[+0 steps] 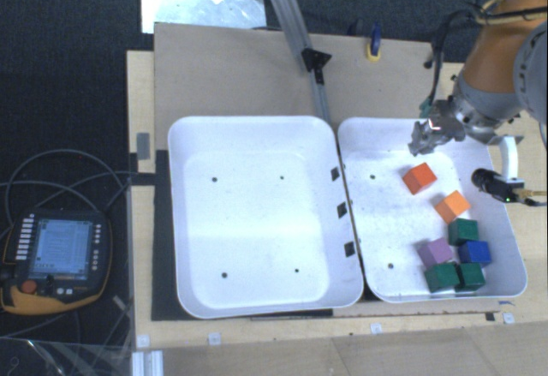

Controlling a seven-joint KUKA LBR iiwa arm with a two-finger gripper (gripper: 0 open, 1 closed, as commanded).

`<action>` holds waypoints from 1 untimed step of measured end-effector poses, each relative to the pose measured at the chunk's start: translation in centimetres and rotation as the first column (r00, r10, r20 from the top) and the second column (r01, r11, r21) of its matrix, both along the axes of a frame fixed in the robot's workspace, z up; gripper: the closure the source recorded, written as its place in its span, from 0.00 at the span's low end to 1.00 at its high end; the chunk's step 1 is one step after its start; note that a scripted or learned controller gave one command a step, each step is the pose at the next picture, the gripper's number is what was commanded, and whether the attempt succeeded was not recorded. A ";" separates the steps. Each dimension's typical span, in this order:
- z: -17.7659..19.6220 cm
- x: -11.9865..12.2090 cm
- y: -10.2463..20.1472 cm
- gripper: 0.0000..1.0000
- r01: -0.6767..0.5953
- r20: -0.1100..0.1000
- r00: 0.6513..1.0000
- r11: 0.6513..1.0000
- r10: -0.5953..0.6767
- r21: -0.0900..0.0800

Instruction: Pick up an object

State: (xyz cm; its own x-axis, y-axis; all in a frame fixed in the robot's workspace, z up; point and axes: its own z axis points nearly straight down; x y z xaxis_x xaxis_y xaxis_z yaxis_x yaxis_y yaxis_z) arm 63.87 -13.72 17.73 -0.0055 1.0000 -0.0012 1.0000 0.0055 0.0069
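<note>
Two shallow white bins sit side by side on the desk (pixel 231 74). The left bin (pixel 184 194) shows a bare white floor marked by four small dark dots. The right bin (pixel 368 220) holds all the blocks, gathered toward its right and near side. An orange-red block (pixel 419 178) lies alone in the upper middle of this bin, and a lighter orange block (pixel 451 205) lies a little nearer and to its right. Below these, a cluster packs together in the near right corner: a dark green block (pixel 463 230), a blue block (pixel 475 253), a pale purple block (pixel 437 252), and two more green blocks (pixel 454 277) at the bin's front edge. The tool (pixel 423 140) hangs over the far part of the right bin, just above the orange-red block and apart from it; whether it is spread or pressed together I cannot tell.
</note>
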 end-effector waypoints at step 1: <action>4.6 0.0 -0.5 1.00 0.001 0.001 1.000 1.000 -0.001 -0.001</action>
